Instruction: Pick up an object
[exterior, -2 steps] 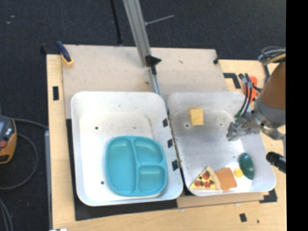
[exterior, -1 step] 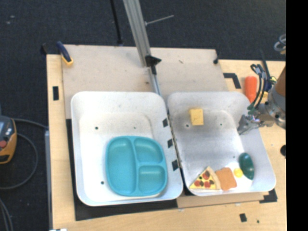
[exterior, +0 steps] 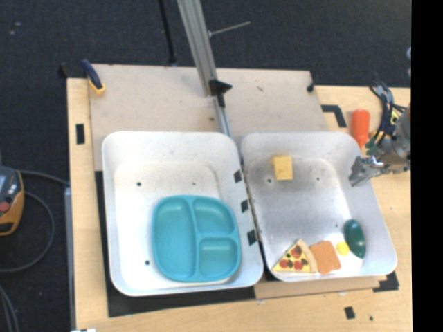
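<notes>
The right bin [exterior: 304, 144] holds several small things. A tan cube [exterior: 282, 167] lies near its back. At the front lie a pizza slice [exterior: 294, 258], an orange block [exterior: 324, 256], a small yellow piece [exterior: 341, 247] and a dark green rounded object [exterior: 354, 237]. My gripper [exterior: 362, 169] hangs over the right bin's right rim, well to the right of the cube and above the green object. Nothing shows in its grasp. The arm behind it is cut off at the view's right edge.
The left bin [exterior: 118, 151] carries a teal divided plate [exterior: 196, 238] in its front half. A metal post [exterior: 201, 40] rises behind the gap between the bins. An orange part [exterior: 361, 126] shows just behind the gripper, beyond the right bin's back right corner.
</notes>
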You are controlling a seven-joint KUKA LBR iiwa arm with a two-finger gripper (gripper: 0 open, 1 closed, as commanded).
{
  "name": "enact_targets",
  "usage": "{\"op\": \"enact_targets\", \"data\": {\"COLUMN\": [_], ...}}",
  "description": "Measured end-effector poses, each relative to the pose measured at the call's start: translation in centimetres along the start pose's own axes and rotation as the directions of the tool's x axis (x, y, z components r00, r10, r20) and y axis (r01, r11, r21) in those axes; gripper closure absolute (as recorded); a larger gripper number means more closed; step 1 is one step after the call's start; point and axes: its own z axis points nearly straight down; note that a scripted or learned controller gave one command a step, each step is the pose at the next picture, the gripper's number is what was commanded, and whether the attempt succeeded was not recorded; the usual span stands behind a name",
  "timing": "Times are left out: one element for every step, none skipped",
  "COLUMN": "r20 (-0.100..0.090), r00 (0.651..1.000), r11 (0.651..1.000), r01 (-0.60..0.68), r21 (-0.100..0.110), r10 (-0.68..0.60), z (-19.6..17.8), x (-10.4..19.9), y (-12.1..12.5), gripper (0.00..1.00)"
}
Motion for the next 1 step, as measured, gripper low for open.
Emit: {"op": "enact_targets", "data": {"r20": [-0.003], "r00": [1.0], "r11": [1.0], "r01": [0.005], "r21": [0.002], "r10": [-0.005], "z": [-0.47], "x": [5.59], "y": [-0.92], "gripper": [1.0]}}
